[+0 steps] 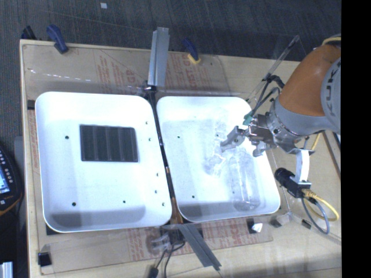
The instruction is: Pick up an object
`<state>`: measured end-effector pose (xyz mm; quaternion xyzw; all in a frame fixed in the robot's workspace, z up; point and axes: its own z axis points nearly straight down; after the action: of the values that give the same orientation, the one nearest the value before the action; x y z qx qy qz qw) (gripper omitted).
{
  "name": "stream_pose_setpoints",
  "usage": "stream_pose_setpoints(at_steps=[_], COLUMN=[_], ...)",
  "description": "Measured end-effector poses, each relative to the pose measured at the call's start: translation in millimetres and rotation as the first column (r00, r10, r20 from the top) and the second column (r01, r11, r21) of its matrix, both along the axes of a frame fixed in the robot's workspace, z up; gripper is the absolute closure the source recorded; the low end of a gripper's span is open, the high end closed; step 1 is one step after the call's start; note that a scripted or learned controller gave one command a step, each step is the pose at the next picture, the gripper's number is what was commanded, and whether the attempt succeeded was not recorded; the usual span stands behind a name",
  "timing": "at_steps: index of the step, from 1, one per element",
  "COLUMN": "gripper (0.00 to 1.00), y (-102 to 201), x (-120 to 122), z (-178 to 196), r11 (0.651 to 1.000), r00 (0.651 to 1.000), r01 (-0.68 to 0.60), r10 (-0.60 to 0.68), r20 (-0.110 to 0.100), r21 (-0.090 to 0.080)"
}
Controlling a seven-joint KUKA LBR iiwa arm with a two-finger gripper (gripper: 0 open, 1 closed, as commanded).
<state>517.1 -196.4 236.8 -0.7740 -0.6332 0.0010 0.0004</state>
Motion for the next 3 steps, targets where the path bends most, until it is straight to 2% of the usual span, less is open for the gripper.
stream_pose_setpoints(at_steps=[1,2,3], gripper=[0.00,0.00,0.00], y=[-3,-9,-1], x=[-7,-40,-39], z=[46,98,73], r11=[0.999,0.993,0.992], r00=[0.999,0.993,0.992], r01=[-0.045,0.118,-0.129], r10=[0.045,-0.118,0.129], r20=[0.002,0.004,0.001], r21=[0.000,-0.001,0.001])
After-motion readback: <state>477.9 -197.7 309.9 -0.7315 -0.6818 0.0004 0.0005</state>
